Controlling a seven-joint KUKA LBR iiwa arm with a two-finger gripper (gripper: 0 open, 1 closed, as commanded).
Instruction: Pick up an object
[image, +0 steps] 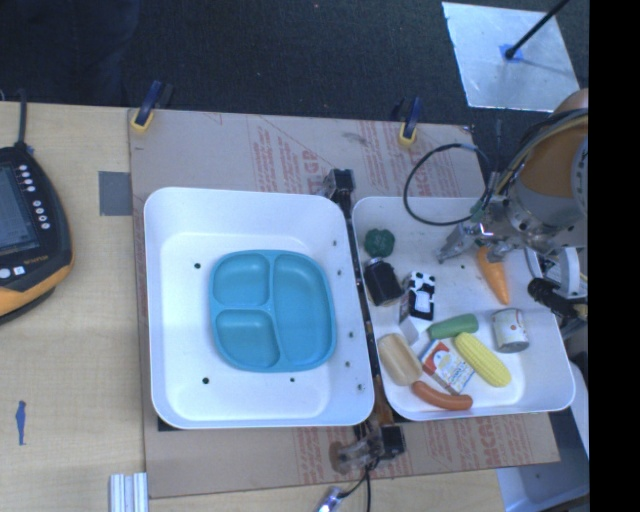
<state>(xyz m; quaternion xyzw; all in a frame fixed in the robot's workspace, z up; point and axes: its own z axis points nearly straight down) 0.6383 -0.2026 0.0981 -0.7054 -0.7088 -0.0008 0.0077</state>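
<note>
Gripper (470, 238) is sitting low over the far edge of the right bin (545, 400), just beside the carrot (494, 277). Honestly we can't tell how the tool is set from this slanted view, it's mostly a tangle of metal and cable. We don't see anything held in it.

So what do we grab? The carrot is the closest candidate, lying near the bin's far right corner with its tip pointing toward the near edge. Everything else is clustered nearer the near edge: corn cob (483, 360), small can (510, 330), green pickle (453, 326), hot dog (441, 397), bread roll (398, 359), plus a dark green lump (379, 241) up at the far left corner.

If we're doing this right, we'd come straight down across the carrot's narrow width, not along its length, and centre on the fat end so it doesn't squirt out. It lies close to the bin's right wall, so we'd watch for clipping that.

Arm comes in from the right, orange band (555, 165) above the wrist, wrist bent down and leaning toward the bin's middle. Left bin (170, 300) just has the blue divided plate (272, 308).
</note>
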